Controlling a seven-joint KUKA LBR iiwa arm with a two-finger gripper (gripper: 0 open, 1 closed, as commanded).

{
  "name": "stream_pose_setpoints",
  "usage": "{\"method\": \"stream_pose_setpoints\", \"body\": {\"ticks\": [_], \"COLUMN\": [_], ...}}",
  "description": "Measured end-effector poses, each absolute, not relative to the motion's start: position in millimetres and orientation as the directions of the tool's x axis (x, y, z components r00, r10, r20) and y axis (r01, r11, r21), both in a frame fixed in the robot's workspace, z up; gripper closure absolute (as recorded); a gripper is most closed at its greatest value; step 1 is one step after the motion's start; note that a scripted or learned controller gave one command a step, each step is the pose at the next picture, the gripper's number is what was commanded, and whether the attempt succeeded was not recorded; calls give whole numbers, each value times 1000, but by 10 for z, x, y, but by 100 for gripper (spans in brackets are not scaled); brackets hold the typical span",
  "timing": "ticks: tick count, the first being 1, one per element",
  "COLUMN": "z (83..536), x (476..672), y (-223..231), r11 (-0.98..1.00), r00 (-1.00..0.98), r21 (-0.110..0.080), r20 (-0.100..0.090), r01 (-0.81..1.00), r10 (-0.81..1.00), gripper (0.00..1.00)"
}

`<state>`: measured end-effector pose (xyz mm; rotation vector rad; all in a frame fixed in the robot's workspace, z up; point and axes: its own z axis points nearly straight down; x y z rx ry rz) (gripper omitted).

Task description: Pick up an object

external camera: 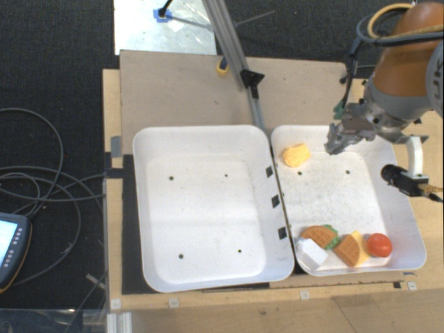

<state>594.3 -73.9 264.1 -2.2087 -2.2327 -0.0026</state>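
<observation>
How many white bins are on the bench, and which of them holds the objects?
2. The left bin sits beside the right bin; they touch along the middle. The right bin holds the objects: a yellow piece at its far left corner and a cluster along its near edge.

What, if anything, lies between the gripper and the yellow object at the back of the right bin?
Nothing visible does. The gripper hangs over the right bin near its far edge, and the yellow object lies to its left in the view, with bare white bin floor between them. The other items sit along the near edge.

A robotics lab: a grey-and-orange arm [406, 61] over a plywood bench [187, 92] with two white bins [208, 141], loose cables [48, 179] and a teach pendant [10, 248] on dark carpet.
</observation>
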Motion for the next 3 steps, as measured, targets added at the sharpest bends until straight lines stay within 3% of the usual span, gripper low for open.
{"method": "stream_pose_setpoints", "body": {"ticks": [3], "z": [2507], "x": [5482], "y": [930], "r11": [11], "r00": [-11], "r21": [-1], "r20": [3], "r01": [1000], "r10": [1000], "gripper": [100]}}
